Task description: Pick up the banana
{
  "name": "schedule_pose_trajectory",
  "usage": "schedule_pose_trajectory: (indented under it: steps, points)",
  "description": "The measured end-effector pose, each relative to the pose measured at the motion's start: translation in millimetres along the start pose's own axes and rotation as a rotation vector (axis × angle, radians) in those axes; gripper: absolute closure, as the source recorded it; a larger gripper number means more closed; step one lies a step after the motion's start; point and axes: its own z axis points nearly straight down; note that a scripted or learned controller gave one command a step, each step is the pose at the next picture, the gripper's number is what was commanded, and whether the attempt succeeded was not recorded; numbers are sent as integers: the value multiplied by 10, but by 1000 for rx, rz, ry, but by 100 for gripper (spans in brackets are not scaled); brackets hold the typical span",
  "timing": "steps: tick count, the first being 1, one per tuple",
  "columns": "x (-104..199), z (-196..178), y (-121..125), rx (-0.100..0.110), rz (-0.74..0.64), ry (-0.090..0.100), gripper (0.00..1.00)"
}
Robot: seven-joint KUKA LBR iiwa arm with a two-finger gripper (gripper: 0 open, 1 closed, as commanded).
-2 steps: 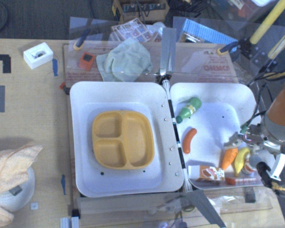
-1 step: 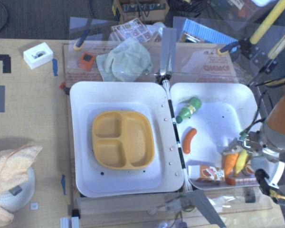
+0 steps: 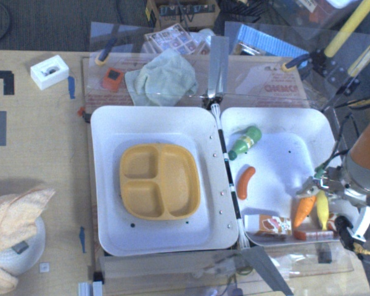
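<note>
Two white bins sit side by side on the bench, and the divider between them serves as the reference for every position below.

1. Left of the divider: the left bin holds a yellow sectioned plate, lying flat near the bin's centre. It plays no part in the task.

2. Just right of the divider, in the right bin: a green bottle lies toward the far end, and an orange-red sausage lies just below it, nearer the front.

3. Further right of the divider, at the front edge of the right bin: a small snack packet lies flat. Beside it stands a carrot, tilted, and directly to the carrot's right is the banana, small and yellow, lying in the front right corner. The two appear to touch. A red stick-like item lies just in front of them.

4. Farthest from the divider: the gripper sits low over that same corner, right at the banana.

Status: whether the fingers are spread or closed cannot be told from here, and the banana is not seen between them. Judged on that, approach is done; grasp is unconfirmed, and lifting remains. The crowding carrot looks likely to interfere.
</note>
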Motion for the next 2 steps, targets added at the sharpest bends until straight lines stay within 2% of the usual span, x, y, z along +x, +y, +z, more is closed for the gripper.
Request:
schedule_pose_trajectory:
  steps: [1, 2]
  points:
    - [-29, -328, -31, 13, -555, 4, 100]
    - [711, -1038, 377, 12, -686, 2, 100]
